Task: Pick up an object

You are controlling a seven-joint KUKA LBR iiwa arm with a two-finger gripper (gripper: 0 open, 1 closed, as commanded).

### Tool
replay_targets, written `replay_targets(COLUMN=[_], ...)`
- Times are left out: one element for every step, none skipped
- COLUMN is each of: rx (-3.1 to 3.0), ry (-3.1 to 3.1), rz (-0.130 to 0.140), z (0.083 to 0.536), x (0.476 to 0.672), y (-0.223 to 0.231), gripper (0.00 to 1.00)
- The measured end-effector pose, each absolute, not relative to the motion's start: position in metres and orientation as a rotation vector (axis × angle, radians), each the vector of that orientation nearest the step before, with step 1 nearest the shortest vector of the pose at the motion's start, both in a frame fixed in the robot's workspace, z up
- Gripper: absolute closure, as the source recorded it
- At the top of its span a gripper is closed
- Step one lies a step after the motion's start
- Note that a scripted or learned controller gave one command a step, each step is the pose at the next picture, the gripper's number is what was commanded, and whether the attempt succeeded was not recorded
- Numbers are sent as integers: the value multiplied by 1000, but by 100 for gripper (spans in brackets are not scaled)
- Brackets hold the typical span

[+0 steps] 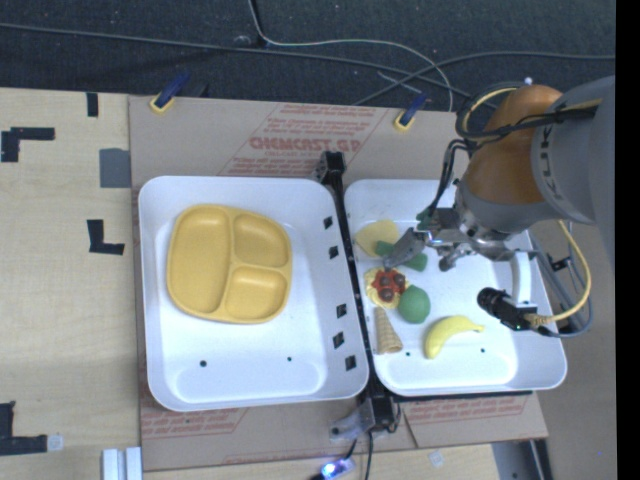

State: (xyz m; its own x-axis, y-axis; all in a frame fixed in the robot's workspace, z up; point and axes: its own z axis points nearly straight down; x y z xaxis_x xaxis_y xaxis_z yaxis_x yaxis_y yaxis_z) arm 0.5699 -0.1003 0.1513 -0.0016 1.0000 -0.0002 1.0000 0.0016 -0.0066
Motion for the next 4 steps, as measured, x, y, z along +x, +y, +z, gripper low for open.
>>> replay_targets(rx=[-2218, -2216, -2221, -2221], ry=[-2220, -2222, -2224, -2226], rz=[7, 5, -2, -3], z=[108, 119, 168, 220], x=[569, 569, 561, 571], y=[-98, -98, -94, -88], gripper=[0, 100, 100, 100])
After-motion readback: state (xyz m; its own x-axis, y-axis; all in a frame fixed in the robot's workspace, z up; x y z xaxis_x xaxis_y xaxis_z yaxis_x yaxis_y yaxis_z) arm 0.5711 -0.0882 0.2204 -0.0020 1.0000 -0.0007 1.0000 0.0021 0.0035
